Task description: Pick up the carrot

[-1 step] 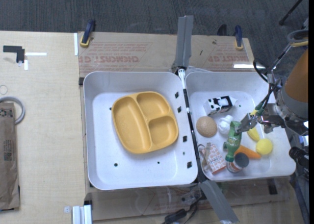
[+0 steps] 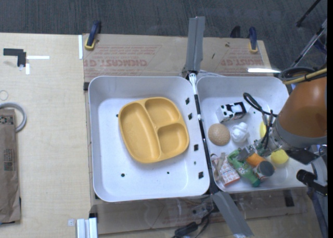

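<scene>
The carrot (image 2: 255,160) is a small orange piece in the right bin (image 2: 208,94), lying among a pile of green items near the bin's front right. My gripper (image 2: 263,149) comes down from the orange-banded wrist at the right and sits right over the carrot, partly hiding it. A grey round part (image 2: 266,168) shows just in front of the carrot; whether it belongs to the gripper or to an object is unclear.
Around the carrot lie a yellow lemon (image 2: 280,157), a green toy (image 2: 240,158), a printed packet (image 2: 225,172), a tan ball (image 2: 219,134), a white lump (image 2: 239,132) and a black-and-white toy (image 2: 232,110). The left bin (image 2: 104,169) holds a yellow divided plate (image 2: 153,127).
</scene>
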`<state>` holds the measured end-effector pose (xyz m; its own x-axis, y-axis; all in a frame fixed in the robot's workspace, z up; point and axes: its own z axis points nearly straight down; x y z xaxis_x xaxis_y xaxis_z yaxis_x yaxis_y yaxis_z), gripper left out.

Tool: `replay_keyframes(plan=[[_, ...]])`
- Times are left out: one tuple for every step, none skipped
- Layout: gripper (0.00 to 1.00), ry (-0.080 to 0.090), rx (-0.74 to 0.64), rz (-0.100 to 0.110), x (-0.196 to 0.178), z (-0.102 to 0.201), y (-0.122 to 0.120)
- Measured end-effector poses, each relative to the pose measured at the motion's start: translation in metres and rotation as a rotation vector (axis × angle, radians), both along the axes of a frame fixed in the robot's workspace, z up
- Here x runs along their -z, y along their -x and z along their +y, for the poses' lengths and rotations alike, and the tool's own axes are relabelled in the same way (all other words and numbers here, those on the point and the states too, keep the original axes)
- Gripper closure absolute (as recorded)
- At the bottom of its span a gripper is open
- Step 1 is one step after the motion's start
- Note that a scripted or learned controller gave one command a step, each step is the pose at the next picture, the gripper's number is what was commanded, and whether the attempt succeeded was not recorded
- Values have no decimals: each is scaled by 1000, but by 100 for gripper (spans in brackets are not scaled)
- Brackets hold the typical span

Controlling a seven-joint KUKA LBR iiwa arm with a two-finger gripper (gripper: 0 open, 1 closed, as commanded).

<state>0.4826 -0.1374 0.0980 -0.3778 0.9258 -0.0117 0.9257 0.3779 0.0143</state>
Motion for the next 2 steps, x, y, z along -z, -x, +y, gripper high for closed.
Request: replay_keyframes(plan=[[0, 0, -486, 15, 6, -36, 4], [0, -1, -283, 10, 5, -83, -10]])
